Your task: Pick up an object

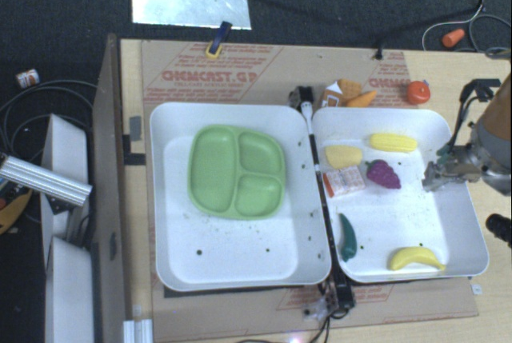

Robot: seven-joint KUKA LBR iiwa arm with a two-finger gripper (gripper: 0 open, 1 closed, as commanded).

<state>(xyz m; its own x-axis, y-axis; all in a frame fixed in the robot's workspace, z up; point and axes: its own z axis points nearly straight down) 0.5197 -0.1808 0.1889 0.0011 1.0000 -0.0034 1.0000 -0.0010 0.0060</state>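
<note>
Jaws right of purple grapes (383, 173)

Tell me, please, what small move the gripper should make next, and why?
Probably a short move left toward the grapes. The gripper sits over the right bin near its right wall with nothing visibly between its fingers, and the grapes look like the nearest item, with bare bin floor between them. It would need to be above them before descending.

Left bin (172, 253): I see a green divided plate (237, 172).
Right bin (460, 233): I see corn (392, 143), purple grapes (383, 173), a green pepper (347, 237), a banana (415, 258).
Gripper (436, 176): I see it at the right bin's right edge, near the grapes.
</note>
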